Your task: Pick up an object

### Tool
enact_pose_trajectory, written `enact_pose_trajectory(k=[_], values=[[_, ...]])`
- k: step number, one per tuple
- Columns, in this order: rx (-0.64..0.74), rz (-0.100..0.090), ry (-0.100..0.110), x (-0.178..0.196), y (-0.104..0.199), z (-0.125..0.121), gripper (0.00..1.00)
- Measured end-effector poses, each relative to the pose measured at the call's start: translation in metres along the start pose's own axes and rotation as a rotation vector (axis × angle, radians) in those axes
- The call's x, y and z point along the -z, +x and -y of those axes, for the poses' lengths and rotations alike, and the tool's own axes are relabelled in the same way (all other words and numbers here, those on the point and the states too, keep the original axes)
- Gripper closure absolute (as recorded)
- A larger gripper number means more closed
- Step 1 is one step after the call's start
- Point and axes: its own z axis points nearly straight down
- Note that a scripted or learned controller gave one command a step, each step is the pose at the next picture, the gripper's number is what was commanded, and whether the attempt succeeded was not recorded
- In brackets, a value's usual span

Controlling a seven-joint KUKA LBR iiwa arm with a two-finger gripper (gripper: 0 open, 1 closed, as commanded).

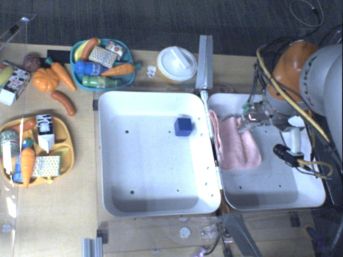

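A small blue cube (183, 126) lies in the left bin (134, 197), near its upper right corner. A pink cloth (235, 143) lies crumpled along the left side of the right bin (278, 197). My gripper (250, 118) hangs over the cloth's upper right edge, reaching down from the grey arm and its orange band (289, 68) at the right. The wrist and cables cover the tips, and whether they touch the cloth cannot be made out.
A white round lid (177, 63) and a blue bowl of toy food (103, 64) stand behind the left bin. A yellow tray of toys (36, 150) and loose toy vegetables (53, 82) lie on the bench at left. A metal divider (204, 63) rises between the bins.
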Motion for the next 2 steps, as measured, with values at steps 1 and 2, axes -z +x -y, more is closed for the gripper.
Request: enact_pose_trajectory(k=[1, 2], values=[[0.257, -0.004, 0.014, 0.081, 0.011, -0.004, 1.0], [0.636, -0.007, 0.012, 0.072, 0.029, -0.056, 1.0]])
